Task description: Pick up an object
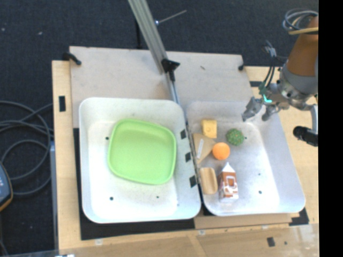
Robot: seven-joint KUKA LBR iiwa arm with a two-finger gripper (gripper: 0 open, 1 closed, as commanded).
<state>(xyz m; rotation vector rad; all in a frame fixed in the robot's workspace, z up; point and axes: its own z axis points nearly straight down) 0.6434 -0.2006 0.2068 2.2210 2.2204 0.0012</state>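
Logging what I see from the overhead camera, left to right.

Left bin (91, 143): white, shallow; I see a light green plate (142, 151) lying flat near its middle.

Divide: the two bins meet edge to edge; a grey metal pole (150, 31) slants up from their shared far edge.

Right bin (278, 165): all loose items sit along its left side.

Yellow block (209, 128): nearest the far left corner of the right bin.

Orange ball (221, 151): just in front of the yellow block.

Green ball (235, 137): right of the block, close to the orange ball, apart from it.

Tan wedge (200, 146): against the left wall, beside the orange ball.

Bread-coloured piece (208, 180): near the front left corner.

Small carton (228, 181): touching the right of that piece, upright-looking.

Gripper (258, 111): over the far edge of the right bin, right of the green ball, fingers spread apart, nothing between them.

Arm (303, 58): orange band above the wrist, coming in from the right.
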